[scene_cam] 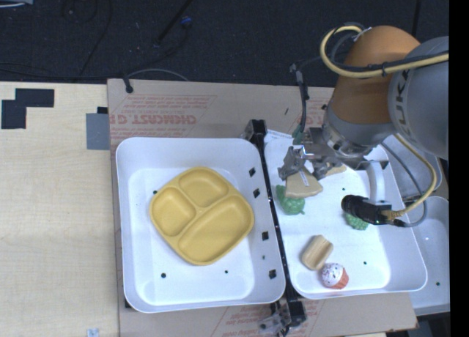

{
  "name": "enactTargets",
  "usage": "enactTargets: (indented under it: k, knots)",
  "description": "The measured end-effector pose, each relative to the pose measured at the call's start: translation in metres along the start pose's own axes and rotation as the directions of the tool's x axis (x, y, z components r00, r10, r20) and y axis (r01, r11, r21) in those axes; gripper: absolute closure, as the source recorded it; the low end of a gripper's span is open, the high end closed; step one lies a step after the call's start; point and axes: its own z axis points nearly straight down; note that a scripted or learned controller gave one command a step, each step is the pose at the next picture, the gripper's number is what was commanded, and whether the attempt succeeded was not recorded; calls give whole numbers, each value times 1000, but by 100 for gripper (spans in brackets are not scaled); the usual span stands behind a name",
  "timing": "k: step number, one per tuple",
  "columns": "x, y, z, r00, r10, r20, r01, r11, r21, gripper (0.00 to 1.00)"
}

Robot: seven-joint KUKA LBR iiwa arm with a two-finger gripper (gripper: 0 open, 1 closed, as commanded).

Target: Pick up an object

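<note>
Here, a pale tan wedge [303, 185]

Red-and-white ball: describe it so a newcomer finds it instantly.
Take the right bin, then its near edge. The red-and-white ball lies there beside a tan cylinder; it is the one round, two-coloured item.

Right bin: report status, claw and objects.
Claw low over right bin, by a tan piece; grip unconfirmed. Green item beneath. Tan block, speckled ball loose. Yellow tray in left bin.
</note>
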Motion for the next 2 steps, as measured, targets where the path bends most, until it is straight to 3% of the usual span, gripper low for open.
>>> enactTargets:
  k: [2]
  knots:
    - [111, -16, 20, 1000, -1, 0, 1, 1000, 1, 100]
